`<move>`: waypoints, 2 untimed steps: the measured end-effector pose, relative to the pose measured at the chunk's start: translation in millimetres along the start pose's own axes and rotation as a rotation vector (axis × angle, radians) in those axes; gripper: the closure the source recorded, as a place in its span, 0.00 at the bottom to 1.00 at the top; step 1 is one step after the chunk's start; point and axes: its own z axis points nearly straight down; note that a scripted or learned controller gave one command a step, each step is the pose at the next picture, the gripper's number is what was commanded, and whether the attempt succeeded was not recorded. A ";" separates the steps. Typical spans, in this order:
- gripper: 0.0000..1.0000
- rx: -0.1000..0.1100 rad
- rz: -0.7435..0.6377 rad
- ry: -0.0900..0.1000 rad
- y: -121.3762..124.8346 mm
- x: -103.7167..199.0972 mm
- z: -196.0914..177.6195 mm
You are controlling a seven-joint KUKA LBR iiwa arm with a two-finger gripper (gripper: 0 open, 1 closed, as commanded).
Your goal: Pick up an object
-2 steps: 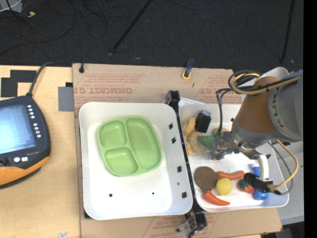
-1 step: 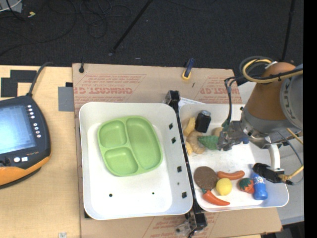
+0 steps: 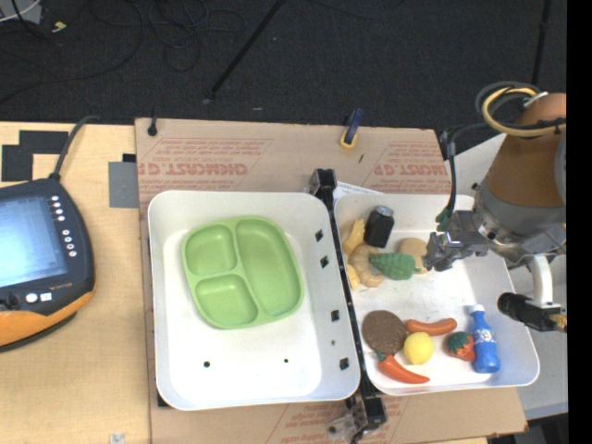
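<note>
The gripper (image 3: 437, 251) hangs low over the right bin (image 3: 518, 289), at its middle, reaching in from the right below the grey arm (image 3: 518, 213) with its orange band. Whether it is open or closed I cannot tell; the dark tip sits just right of a beige piece (image 3: 412, 246) and a green leafy toy (image 3: 394, 265), and contact with either is unclear. Nothing shows clearly held. Further left in that bin lie a black block (image 3: 378, 227) and a yellow banana (image 3: 355, 236). Along the near side are a brown round patty (image 3: 384, 330), a red sausage (image 3: 431, 326), a yellow lemon (image 3: 419, 348), a red chili pepper (image 3: 401, 369), a strawberry (image 3: 459, 345) and a blue bottle (image 3: 482, 341). The left bin (image 3: 176, 359) holds a green divided plate (image 3: 242, 271)
</note>
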 end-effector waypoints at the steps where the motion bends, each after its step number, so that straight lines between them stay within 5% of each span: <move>1: 1.00 0.002 -0.007 0.001 0.2 -1.2 -27.7; 2: 1.00 0.003 -0.014 0.002 3.3 55.7 -35.3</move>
